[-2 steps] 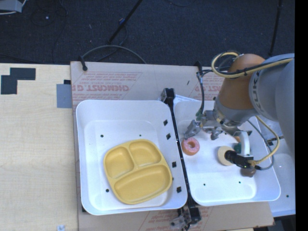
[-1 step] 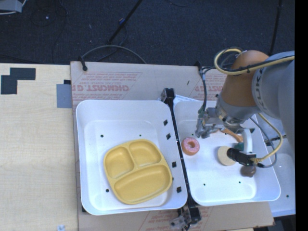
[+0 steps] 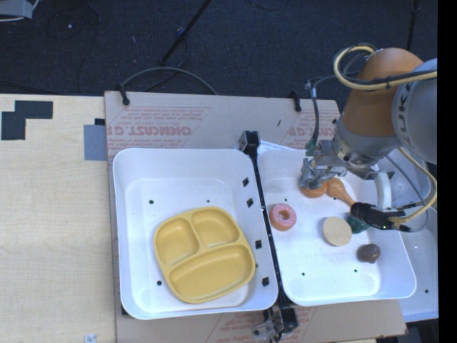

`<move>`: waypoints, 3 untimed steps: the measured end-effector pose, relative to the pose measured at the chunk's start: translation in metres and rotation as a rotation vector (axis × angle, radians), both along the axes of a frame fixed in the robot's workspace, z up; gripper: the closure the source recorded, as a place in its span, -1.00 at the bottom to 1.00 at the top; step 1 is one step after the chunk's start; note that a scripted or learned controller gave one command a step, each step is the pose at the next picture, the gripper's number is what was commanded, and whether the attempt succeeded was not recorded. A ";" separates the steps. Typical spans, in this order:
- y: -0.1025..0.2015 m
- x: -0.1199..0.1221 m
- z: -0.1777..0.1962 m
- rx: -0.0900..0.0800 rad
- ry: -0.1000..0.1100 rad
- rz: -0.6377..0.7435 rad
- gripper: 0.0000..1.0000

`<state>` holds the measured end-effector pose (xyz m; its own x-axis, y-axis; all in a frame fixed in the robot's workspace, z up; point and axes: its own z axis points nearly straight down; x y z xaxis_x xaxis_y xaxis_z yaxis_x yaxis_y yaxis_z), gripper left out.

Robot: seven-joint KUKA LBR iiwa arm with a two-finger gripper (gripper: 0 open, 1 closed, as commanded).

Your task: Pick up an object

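Closest to the lens, two shallow white plastic bins with rounded corners, left bin point(image 3: 136, 191) and right bin point(image 3: 343, 277) side by side; next in size, grey arm point(image 3: 378, 120) with a glossy orange band, reaching in from the right and bent down over the right bin's far part. Then a matte yellow three-section tray point(image 3: 205, 254) lying flat in the left bin, and the gripper point(image 3: 314, 176) pointing down at an orange pear-shaped toy point(image 3: 335, 189), contact and opening impossible to tell. Smaller still, in the right bin: flat tan disc point(image 3: 337, 231), pink ring doughnut point(image 3: 283, 217) near the divide, small brown lump point(image 3: 368, 253).
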<state>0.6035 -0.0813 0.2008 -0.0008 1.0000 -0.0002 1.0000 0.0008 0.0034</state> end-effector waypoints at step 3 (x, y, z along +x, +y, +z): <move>0.099 -0.029 0.041 0.002 0.009 0.004 1.00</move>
<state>0.5749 0.0181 0.2422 -0.0045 1.0000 0.0016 1.0000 0.0045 -0.0051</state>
